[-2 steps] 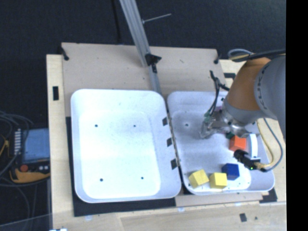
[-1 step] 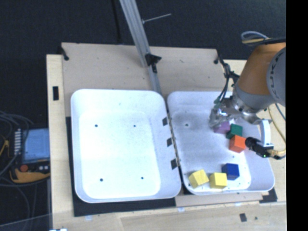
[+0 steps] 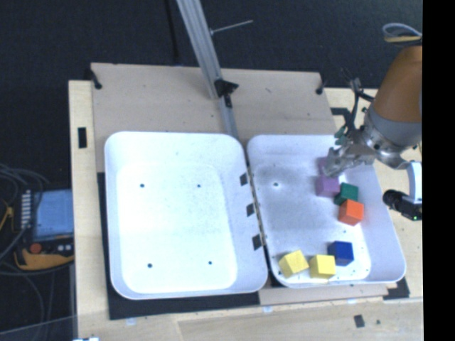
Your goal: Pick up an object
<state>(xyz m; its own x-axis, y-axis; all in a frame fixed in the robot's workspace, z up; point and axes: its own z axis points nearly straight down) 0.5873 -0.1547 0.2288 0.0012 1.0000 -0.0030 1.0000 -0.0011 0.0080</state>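
Now we see the pincer (image 3: 334,163) low in the right-hand shallow white bin (image 3: 284,212) on the worktop, just above a small purple block (image 3: 327,185) — likely its target, since the arm slants down toward it. How far the pincer gapes we cannot tell. Green (image 3: 349,192), orange (image 3: 350,211), blue (image 3: 341,251) and two yellow cubes (image 3: 307,264) crowd nearby — a tight approach.

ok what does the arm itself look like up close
The arm is a thick rounded body with an orange band above a grey wrist section. Thin dark cables run beside the wrist, and a pale looped cable shows near its top. The tool is small, grey and metallic, too blurred for detail.
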